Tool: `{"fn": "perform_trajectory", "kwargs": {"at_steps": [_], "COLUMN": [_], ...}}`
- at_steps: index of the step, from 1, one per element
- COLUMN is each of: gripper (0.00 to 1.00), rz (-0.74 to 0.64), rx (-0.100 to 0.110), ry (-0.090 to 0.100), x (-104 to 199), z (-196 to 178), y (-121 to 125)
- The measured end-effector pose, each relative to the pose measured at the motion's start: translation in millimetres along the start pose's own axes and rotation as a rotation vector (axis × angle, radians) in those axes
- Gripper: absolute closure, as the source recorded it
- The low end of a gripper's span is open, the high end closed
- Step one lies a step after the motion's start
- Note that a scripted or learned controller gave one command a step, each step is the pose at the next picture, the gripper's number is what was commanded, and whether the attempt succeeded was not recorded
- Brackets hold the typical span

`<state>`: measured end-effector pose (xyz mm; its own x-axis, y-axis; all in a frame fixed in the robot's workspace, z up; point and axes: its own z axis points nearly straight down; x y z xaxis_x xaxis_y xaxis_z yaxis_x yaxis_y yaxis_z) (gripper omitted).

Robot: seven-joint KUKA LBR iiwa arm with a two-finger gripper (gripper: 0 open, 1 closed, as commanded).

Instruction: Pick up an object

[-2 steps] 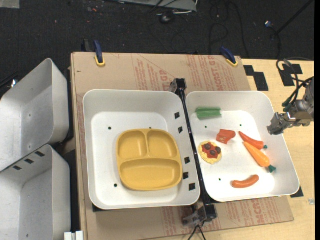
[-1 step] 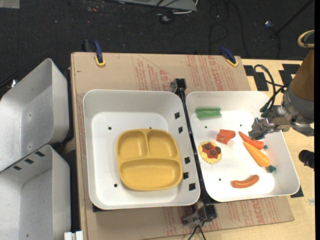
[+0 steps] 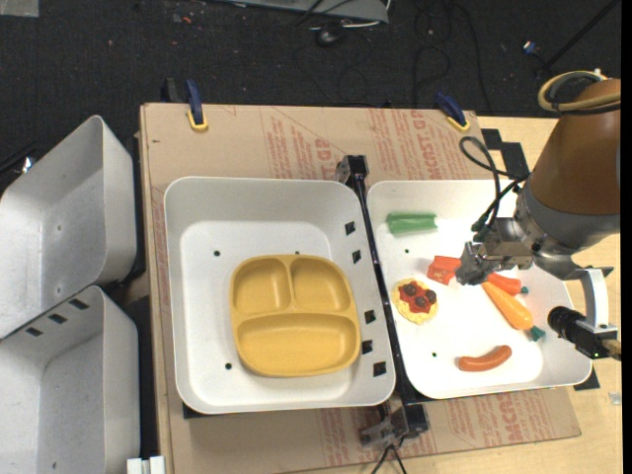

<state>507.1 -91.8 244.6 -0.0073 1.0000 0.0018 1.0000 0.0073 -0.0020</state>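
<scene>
My gripper (image 3: 472, 271) hangs low over the right bin (image 3: 434, 375), seen from above. It sits right beside a red piece (image 3: 443, 268), which lies at its left. An orange carrot (image 3: 508, 304) lies just to its lower right, with a small red-orange piece (image 3: 505, 284) next to it. A green pepper (image 3: 411, 223) lies near the bin's far left corner. A small pizza slice with dark toppings (image 3: 417, 300) rests left of centre. A red-brown sausage (image 3: 484, 359) lies near the front edge.
The left bin (image 3: 197, 294) holds a yellow divided plate (image 3: 294, 314). A black divider (image 3: 375, 284) runs between the two bins. Two spare white bins (image 3: 59, 294) stand off the bench at the left.
</scene>
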Motion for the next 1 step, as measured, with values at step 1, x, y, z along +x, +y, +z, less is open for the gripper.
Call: {"fn": "perform_trajectory", "kwargs": {"at_steps": [1], "gripper": [1.0], "rz": [-0.001], "rx": [-0.003], "ry": [-0.001], "x": [48.4], "z": [-5.5], "y": [2.8]}}
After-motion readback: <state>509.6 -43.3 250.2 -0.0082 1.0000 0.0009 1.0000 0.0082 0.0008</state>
